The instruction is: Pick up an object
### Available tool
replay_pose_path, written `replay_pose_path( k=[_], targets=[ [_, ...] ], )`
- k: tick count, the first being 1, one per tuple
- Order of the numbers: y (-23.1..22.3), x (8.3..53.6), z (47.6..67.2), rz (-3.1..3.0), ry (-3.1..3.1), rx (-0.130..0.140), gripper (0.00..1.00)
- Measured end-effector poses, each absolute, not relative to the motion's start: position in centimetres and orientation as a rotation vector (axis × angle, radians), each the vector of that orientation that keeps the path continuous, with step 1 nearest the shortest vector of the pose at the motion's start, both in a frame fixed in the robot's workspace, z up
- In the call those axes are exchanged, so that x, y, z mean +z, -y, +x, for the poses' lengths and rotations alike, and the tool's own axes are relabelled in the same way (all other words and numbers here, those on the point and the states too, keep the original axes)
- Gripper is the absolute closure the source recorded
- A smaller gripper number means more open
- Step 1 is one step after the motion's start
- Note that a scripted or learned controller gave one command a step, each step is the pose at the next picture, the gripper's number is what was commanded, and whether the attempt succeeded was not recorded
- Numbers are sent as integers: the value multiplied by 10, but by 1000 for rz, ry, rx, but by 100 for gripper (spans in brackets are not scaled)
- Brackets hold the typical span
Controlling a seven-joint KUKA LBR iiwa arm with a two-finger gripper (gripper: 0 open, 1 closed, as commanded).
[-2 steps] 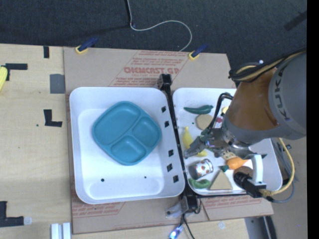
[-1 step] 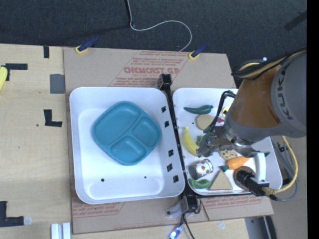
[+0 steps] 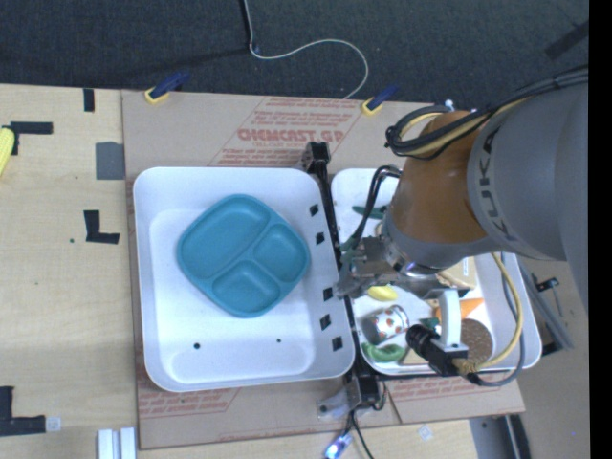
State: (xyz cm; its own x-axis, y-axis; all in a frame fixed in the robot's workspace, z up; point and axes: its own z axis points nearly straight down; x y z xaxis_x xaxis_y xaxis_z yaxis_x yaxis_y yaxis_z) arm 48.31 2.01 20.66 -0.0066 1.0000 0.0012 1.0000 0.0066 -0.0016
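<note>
Arm: we see the grey arm (image 3: 535,175) with its orange band (image 3: 435,189) reaching in over the right bin (image 3: 529,352), hiding most of that bin's far half.
Gripper: we place the gripper (image 3: 368,271) low over the right bin's left edge, close to the divider between the two bins; whether its jaws are open or closed we cannot tell, since the wrist covers them.
Objects to pick: in the right bin's near half we see a small yellow piece (image 3: 383,294) just below the gripper, a round silvery thing (image 3: 385,325) beside it, a green piece (image 3: 387,354) at the near-left corner, a brown disc (image 3: 475,338) toward the near-right, and an orange bit (image 3: 471,307) above it.
Left bin: we see the left bin (image 3: 167,352) holding a blue divided plate (image 3: 244,253), lying flat in its far half.
Bench: we note brown cardboard (image 3: 277,137) under both bins.
</note>
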Motion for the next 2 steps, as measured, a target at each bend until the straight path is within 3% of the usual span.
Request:
replay_pose_path(
  k=[1,2],
  targets=[
    [-39,289,484,-2218,2229,-7,100],
    [-56,434,488,-2222,2234,-22,100]
  ],
)
